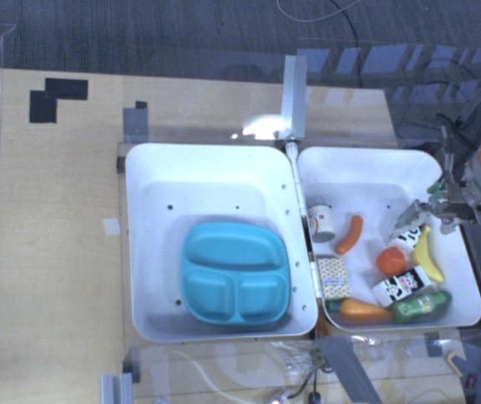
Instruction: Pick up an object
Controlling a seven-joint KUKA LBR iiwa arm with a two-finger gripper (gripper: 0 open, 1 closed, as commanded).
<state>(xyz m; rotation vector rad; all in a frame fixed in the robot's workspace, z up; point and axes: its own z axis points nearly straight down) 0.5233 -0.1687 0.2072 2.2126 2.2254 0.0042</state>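
Table (pixel 72 251) of pale wood bears two shallow white bins; grey carpet lies behind; gripper (pixel 419 217) hangs over right bin (pixel 367 171), finger state unclear, above yellow plastic banana (pixel 430 259); blue divided tray (pixel 235 271) fills left bin (pixel 152 225).

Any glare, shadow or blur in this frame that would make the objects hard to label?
Camera view: a bright glare spot sits on the bench just above the bins; the blue tray casts a soft shadow on the left bin; the small items in the right bin look slightly soft; the gripper at the right edge is blurry, its fingers unreadable.
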